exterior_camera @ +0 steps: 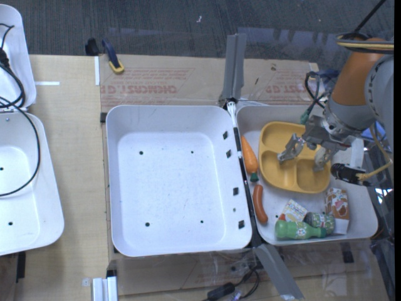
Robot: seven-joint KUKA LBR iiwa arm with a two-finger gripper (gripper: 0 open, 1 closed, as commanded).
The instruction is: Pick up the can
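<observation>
Orange-banded arm, item status for you: gripper (305,152) jaws spread and holding nothing above the yellow plate (289,168); can (319,220) lies ungrasped in the right bin (360,231); pick not yet begun.

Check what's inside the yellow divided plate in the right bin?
The yellow plate shows bare compartments where visible. The gripper hangs over its upper right part, open, holding nothing, and covers that part. The can lies outside the plate.
</observation>
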